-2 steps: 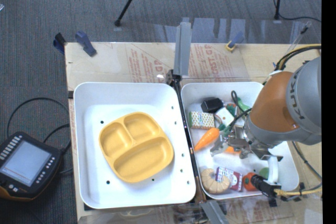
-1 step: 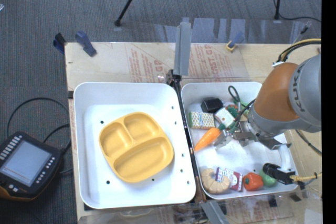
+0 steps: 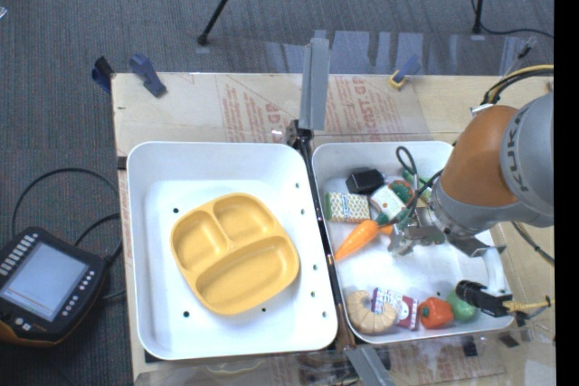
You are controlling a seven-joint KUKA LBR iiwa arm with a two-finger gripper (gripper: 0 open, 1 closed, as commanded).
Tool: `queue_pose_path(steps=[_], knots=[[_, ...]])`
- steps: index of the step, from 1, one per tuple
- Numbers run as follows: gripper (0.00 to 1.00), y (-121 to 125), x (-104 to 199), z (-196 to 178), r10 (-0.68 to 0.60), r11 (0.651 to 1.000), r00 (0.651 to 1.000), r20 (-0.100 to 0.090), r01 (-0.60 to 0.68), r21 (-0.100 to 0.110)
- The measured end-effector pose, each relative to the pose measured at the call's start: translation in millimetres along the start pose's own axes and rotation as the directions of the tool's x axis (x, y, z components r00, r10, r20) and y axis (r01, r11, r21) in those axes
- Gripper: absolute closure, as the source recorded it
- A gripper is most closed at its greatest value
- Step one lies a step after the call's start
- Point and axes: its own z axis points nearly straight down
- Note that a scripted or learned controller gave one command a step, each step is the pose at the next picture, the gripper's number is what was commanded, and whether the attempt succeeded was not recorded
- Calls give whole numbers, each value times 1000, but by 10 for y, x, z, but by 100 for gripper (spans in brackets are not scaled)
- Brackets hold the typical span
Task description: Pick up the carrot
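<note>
Fingers can't be read from here: the gripper (image 3: pixel 409 240) is a dark metal clump low in the right bin (image 3: pixel 425 321), w/ the wrist and orange band of the arm (image 3: pixel 493 172) hanging over it, so open vs shut is anyone's guess, and nothing shows between the tips. Carrot (image 3: pixel 359 237) lies just beside the gripper on its left, on the bin floor, slanted, thin end toward the divider, fat end toward the tool; looks near or touching at that end, can't say which. It looks to be resting on the floor, so by my read the pick isn't done yet; approach looks about complete, grasp and lift left. Around it: a patterned packet (image 3: pixel 347 207) just above the carrot, a black block (image 3: pixel 365 181) further up, a small green-and-white carton (image 3: pixel 389 202) by the wrist. Near the front wall sit a round bread-like piece (image 3: pixel 369 310), a red-labelled pack (image 3: pixel 394 310), a tomato-ish red thing (image 3: pixel 435 313). Left bin (image 3: pixel 154 185) holds a yellow divided plate (image 3: pixel 235 252), well apart from the action.
</note>
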Motion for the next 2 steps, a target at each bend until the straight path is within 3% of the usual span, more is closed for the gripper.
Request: queue_pose_path(steps=[1,2], knots=[[100,196,1063,-1049,-37,999,999,3,37,-16],[0,171,1035,-1009,-32,999,999,5,32,-7]])
